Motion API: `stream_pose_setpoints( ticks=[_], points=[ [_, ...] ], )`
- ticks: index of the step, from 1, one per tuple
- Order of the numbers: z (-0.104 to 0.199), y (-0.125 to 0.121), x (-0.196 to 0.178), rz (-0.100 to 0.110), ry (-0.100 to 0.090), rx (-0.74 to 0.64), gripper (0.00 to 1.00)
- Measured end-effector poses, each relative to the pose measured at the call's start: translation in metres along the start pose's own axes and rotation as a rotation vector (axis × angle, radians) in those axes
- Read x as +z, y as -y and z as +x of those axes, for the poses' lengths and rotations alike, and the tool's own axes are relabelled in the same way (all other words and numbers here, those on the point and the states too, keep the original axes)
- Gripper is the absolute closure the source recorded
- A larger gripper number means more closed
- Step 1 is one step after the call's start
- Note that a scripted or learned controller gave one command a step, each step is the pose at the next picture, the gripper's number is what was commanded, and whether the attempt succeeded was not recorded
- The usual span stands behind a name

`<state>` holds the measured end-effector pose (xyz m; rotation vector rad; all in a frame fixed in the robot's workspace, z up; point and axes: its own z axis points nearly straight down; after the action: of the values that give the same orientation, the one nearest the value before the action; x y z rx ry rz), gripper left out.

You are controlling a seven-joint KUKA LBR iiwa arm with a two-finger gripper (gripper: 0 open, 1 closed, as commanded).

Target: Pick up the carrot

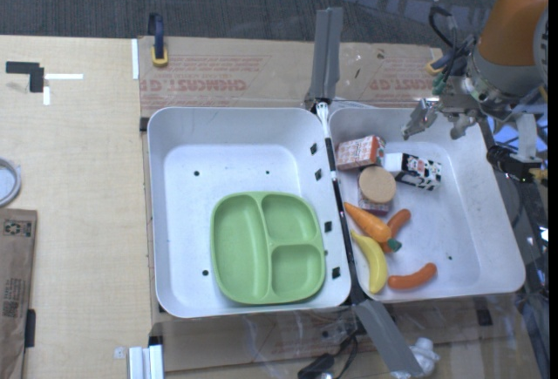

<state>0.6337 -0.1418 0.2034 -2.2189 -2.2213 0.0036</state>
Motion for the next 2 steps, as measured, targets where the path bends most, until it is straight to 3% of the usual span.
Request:
stream_pose_setpoints(
  ticks=[1,2],
  points=[
    [0.023,0.065,0.043,0.001,0.0,0.14,0.0],
    [0.045,0.145,0.114,0.001,-0.001,-0.066,0.0]
  ],
)
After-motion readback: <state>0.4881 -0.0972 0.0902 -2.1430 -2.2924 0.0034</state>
